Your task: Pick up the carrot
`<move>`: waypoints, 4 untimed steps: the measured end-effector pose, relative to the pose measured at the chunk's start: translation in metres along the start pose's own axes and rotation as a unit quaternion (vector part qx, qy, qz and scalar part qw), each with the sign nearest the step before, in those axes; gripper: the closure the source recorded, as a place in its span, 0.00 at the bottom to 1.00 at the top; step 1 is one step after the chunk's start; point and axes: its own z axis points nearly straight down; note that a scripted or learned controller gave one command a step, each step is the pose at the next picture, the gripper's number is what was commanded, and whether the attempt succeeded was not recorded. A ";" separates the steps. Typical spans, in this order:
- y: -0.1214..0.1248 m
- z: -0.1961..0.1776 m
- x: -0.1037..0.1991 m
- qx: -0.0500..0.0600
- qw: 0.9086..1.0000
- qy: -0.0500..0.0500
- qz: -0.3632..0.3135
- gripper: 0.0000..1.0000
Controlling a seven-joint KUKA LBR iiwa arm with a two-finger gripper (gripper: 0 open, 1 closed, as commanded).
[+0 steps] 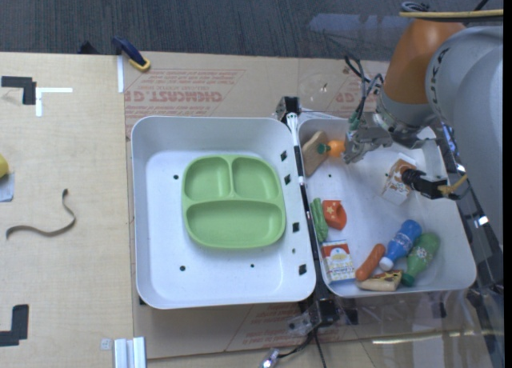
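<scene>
The carrot (329,148) is a small orange piece with a green top, lying at the far left of the right bin (460,272) against a tan wedge (311,151). My gripper (353,151) is low in that bin, just right of the carrot. Its tips are close to or touching the orange end. The wrist hides how the tips meet the carrot.
In the right bin lie a white packet (398,179), a green pod (318,218), a red piece (335,214), a red-and-white box (338,262), an orange-red stick (370,262), a blue bottle (400,242) and a green bottle (422,254). The left bin (152,222) holds a green divided plate (234,201).
</scene>
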 end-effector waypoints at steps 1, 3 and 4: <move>0.000 0.000 -0.001 0.001 1.000 -0.001 0.000 0.00; -0.001 -0.028 -0.031 -0.005 0.960 0.003 0.280 0.00; -0.040 0.019 -0.033 -0.004 0.959 0.004 0.284 0.00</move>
